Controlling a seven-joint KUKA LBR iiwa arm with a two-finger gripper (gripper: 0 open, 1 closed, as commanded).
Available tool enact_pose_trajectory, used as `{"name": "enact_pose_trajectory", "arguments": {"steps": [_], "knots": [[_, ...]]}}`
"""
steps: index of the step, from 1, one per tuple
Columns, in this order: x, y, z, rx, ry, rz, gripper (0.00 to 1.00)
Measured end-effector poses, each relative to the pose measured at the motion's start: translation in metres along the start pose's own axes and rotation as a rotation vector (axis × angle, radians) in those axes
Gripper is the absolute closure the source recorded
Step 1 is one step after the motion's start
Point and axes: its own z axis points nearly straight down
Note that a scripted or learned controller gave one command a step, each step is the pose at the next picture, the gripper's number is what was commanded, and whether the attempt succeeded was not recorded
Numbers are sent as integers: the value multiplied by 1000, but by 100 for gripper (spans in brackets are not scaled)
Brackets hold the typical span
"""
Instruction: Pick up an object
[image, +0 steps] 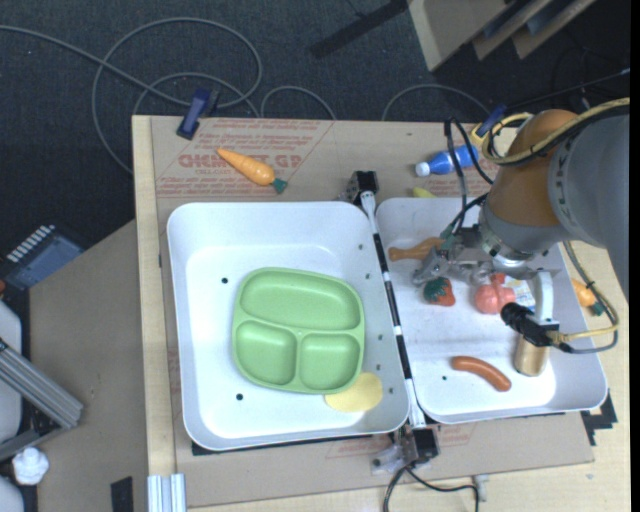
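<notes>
In the right bin, upper left part: gripper (440, 268), metal fingers pointing down and left from the grey and orange wrist.
Gripper state: cannot tell, fingers a blurred tangle of metal from above.
Just below the gripper: strawberry toy (437, 291), red with a green cap, touching or nearly touching the fingertips; not seen between them, so not held.
Direction for the coming move: strawberry lying straight toward the near edge from the gripper, a very short drop away; judged the likeliest target.
Shape of the strawberry: small, round, no clear long axis, so approach angle judged to matter little.
Left of the gripper, upper side: tan stick-shaped piece (412, 251), long axis running left to right, one end under the fingers.
Right of the gripper: pink lump (491, 297), soft-looking, partly under the wrist.
Further toward the near edge: sausage toy (481, 372), orange-red, long axis slanting down to the right, well apart from the gripper.
Right of the sausage: brass-coloured cylinder (529, 357), upright.
Across the divider: left bin (200, 300) with green divided plate (297, 328) and a yellow piece (352, 396) at its lower corner.
On the table beyond the bins: toy carrot (248, 166).
</notes>
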Motion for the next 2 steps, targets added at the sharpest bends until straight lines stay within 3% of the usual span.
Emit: {"name": "enact_pose_trajectory", "arguments": {"steps": [1,2], "knots": [[1,-48,0,1,0,1,0],[16,-22,0,-3,-1,-1,0]]}}
